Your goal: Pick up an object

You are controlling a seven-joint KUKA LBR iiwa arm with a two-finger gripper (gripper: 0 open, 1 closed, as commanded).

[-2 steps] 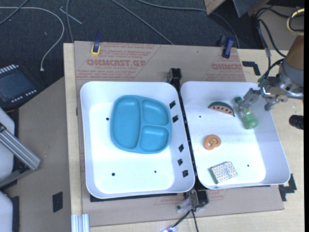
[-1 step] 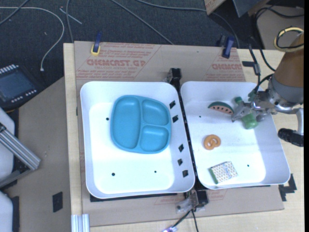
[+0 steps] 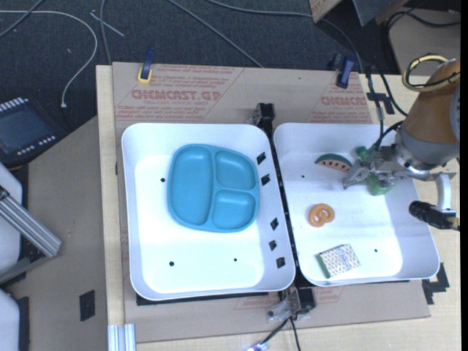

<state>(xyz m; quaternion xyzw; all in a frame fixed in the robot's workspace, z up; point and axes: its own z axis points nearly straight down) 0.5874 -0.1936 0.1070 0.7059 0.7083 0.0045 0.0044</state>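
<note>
Camera view: arm enters from right, tool (image 3: 368, 175) low over upper part of right bin (image 3: 409, 258). Finger spread not discernible; a green object (image 3: 378, 185) sits at the tips, grasp cannot be confirmed. Watermelon slice (image 3: 333, 162) just left of tool. Orange ring (image 3: 320, 215) mid-bin; patterned packet (image 3: 339, 259) near front edge. Left bin (image 3: 146, 218) carries blue divided plate (image 3: 213, 188).

In the right bin (image 3: 409, 258) lie a watermelon slice (image 3: 331, 162), an orange ring (image 3: 320, 215), a patterned packet (image 3: 339, 259) and a green piece (image 3: 378, 185), all apart.
</note>
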